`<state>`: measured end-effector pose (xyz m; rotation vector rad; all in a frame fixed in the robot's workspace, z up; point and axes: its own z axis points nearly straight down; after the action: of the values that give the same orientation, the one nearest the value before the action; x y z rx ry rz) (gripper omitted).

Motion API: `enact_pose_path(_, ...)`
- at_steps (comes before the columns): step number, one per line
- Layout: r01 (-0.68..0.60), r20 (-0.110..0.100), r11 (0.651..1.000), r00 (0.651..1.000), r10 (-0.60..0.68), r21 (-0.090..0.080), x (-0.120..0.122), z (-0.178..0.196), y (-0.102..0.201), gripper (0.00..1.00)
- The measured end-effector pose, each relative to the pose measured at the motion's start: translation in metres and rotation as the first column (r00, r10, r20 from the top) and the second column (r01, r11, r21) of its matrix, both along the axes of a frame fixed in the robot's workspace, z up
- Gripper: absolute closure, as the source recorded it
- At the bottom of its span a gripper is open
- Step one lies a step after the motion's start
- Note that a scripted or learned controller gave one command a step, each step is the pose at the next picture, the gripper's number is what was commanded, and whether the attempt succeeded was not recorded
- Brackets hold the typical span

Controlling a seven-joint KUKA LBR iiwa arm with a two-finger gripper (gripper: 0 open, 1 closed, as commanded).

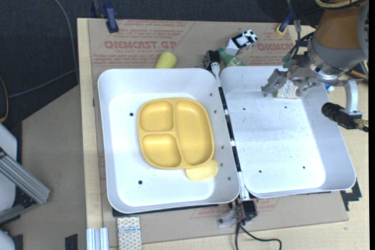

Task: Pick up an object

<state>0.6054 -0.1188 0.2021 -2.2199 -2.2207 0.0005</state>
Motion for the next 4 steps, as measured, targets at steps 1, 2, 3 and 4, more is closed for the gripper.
enact_pose_path(1,0.000,0.001,1.000,1.000,0.000,-0.001,-0.003,-0.118,0.008,0.00)
enact_pose_path(2,0.001,0.003,1.000,1.000,-0.001,-0.002,0.043,-0.117,-0.038,0.00)
enact_pose_path(3,-0.001,0.001,1.000,1.000,0.001,0.000,-0.016,-0.035,0.008,0.00)
enact_pose_path(4,0.000,0.000,1.000,1.000,0.000,-0.001,0.038,-0.119,0.021,0.00)
